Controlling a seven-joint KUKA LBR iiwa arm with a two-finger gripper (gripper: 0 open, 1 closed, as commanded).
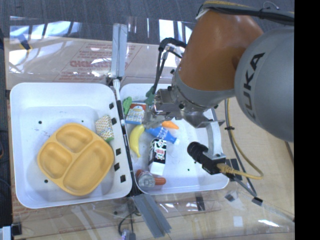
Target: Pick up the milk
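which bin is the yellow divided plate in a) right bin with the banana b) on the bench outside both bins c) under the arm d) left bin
d) the yellow divided plate lies in the left bin, while the banana and the black-and-white milk carton lie in the right bin.

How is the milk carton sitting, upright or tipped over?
Tipped over: the milk carton lies flat on the right bin floor, its cow-patterned side facing up.
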